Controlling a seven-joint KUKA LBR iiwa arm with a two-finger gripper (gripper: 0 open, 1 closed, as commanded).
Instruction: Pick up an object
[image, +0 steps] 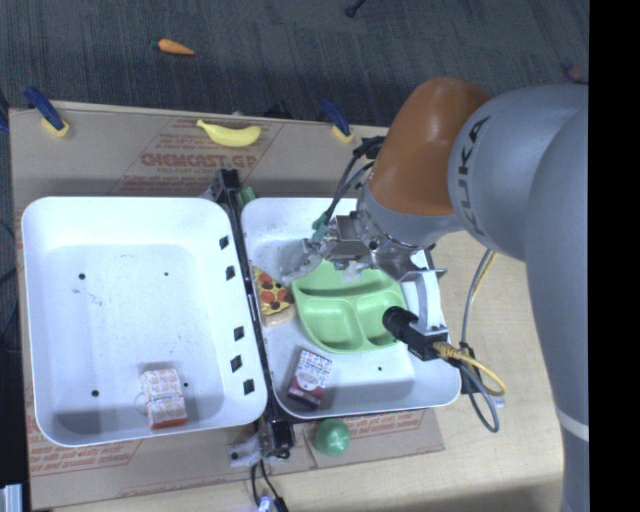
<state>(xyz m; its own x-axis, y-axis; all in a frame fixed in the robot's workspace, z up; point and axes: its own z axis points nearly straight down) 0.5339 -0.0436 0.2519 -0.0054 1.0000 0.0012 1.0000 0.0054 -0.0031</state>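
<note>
My gripper (335, 250) reaches down into the right bin (420, 395), just above the far rim of a light green divided dish (345, 312). The arm's orange band and wrist cover the fingers. A pizza-slice toy (270, 292) lies against the bin's left wall beside the dish. A dark red packet (311, 377) rests near the bin's front. In the left bin (60, 300) a small orange-and-white packet (163, 396) lies near the front wall.
A yellow banana (229, 131) lies on the cardboard behind the bins. A green ball (331, 436) sits on the bench in front of the right bin. Blue clamps (46, 111) hold the cardboard's back edge. A yellow cable (480, 370) loops off the arm at the right.
</note>
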